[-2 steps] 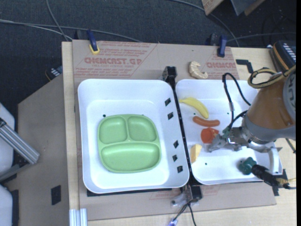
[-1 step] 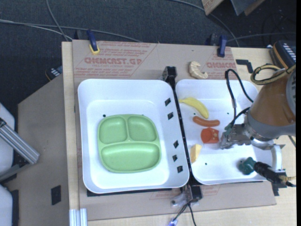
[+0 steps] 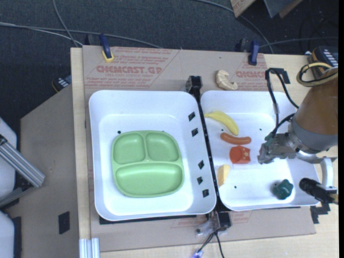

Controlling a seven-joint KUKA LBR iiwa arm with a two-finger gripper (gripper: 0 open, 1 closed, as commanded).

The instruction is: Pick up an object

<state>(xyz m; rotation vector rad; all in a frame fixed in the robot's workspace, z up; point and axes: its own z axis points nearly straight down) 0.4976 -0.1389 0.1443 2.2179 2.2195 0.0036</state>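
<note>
Several small toy foods lie in the right-hand shallow white bin [image 3: 252,104]: a curved yellow plastic banana [image 3: 224,121] toward 11 o'clock of that bin, a short orange-red sausage [image 3: 235,139] just below it, a squat red tomato-like piece [image 3: 239,154] near the centre, a pale yellow wedge [image 3: 222,173] at about 8 o'clock against the inner wall, and a dark green rounded lump [image 3: 282,188] at 5 o'clock. All look like light, stiff, smooth moulded pieces, likely to slip unless pinched across their narrow width; the sausage and banana are best taken mid-length, across the short axis.

The gripper [image 3: 270,150] hangs at 3 o'clock from the red piece, near it but apart. Whether the jaws are released or clenched I cannot tell; the grey mass there is too blurred. The arm's bulk covers the bin's right wall.

The left bin [image 3: 102,112] holds a pale green three-compartment plate [image 3: 148,163].
</note>
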